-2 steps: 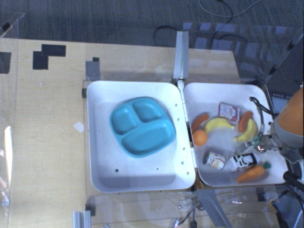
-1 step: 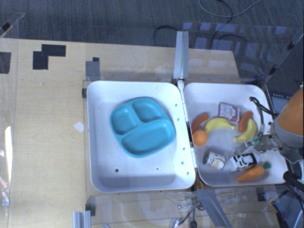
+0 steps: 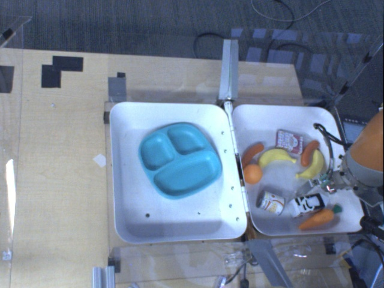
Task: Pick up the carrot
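Note:
The carrot, orange with a green stub at its right end, lies flat near the front wall of the right bin. My gripper reaches in from the right edge, below the arm's orange band. It hovers just above and behind the carrot, over a small black-and-white object. Nothing shows between the gripper and the carrot.
The right bin also holds a banana, an orange ball, two orange-red sausage shapes, a small printed box and a tipped can. A blue divided plate sits in the left bin.

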Controlling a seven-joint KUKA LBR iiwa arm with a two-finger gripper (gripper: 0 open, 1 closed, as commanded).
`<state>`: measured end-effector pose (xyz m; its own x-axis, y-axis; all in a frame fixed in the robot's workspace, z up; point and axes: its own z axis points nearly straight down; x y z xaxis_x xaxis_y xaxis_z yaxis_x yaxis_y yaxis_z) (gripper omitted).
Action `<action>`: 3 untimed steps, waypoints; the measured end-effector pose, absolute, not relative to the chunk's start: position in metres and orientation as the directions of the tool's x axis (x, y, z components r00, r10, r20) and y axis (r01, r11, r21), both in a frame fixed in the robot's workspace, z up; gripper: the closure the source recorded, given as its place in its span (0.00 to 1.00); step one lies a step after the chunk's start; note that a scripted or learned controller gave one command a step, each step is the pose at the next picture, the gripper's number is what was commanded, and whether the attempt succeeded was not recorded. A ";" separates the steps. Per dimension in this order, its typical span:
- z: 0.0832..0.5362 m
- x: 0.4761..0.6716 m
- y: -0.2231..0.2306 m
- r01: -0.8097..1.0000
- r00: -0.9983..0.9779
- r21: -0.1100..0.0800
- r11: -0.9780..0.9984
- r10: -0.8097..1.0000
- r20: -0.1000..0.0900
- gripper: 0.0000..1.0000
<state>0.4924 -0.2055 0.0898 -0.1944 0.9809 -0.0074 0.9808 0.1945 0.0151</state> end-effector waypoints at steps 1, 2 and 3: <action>0.090 0.492 -0.206 0.981 -0.194 0.015 0.194 0.981 -0.007 0.00; 0.090 0.492 -0.206 0.969 -0.248 0.015 0.248 0.969 -0.009 0.00; 0.090 0.493 -0.206 0.954 -0.300 0.015 0.300 0.954 -0.010 0.00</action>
